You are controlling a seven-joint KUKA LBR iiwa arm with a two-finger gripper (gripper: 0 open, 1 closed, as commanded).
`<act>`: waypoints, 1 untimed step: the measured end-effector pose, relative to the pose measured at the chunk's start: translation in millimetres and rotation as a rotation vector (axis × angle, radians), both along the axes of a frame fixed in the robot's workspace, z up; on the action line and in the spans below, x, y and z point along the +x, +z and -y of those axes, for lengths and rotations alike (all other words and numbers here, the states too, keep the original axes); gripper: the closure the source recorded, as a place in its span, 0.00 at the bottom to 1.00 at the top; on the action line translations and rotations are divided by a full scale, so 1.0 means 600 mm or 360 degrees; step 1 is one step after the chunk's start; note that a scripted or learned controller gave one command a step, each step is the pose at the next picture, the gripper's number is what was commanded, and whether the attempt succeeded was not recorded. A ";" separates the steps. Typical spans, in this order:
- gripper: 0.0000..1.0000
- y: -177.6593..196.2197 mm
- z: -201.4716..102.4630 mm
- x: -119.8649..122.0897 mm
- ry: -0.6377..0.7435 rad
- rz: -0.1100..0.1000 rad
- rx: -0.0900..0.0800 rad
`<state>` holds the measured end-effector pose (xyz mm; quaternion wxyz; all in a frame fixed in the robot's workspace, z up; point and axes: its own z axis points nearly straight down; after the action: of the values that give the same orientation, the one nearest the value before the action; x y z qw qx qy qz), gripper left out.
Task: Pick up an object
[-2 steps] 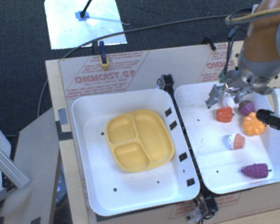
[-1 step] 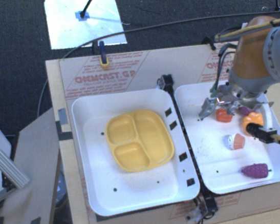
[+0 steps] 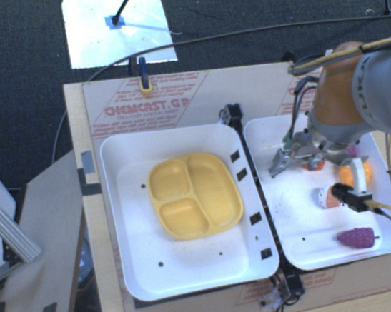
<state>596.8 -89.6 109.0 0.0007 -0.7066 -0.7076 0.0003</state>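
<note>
- The left bin (image 3: 128,219) holds a yellow divided plate (image 3: 194,195) lying flat near its middle; it is well apart from the gripper and the bin wall stands between them.
- The gripper (image 3: 275,169) sits low over the far-left part of the right bin (image 3: 298,245), slanting down and to the left; whether it is open or closed cannot be told from this angle, and nothing can be seen held in it.
- A small orange piece (image 3: 315,165) lies just right of the gripper, partly tucked under the wrist; it sits behind the tip, not ahead of it.
- An orange-and-white piece (image 3: 324,198) lies to the near right of the gripper, close by; its shape is too small to read, so its long axis is unclear.
- A purple lump (image 3: 356,238) rests in the near-right part of the same bin, well apart from the gripper; its long axis runs roughly left to right.
- The arm (image 3: 388,88) comes in from the far right across that bin.
- Judged from this, the bin floor beneath the tip looks bare; every candidate lies right and nearer, so a pick probably calls for pulling back rightward first, the orange-and-white piece being the easiest reach.
</note>
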 end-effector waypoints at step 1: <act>0.00 -0.042 -0.001 0.001 -0.0001 0.0001 -0.0001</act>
<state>597.1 -89.2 83.5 0.0003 -0.7070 -0.7072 0.0001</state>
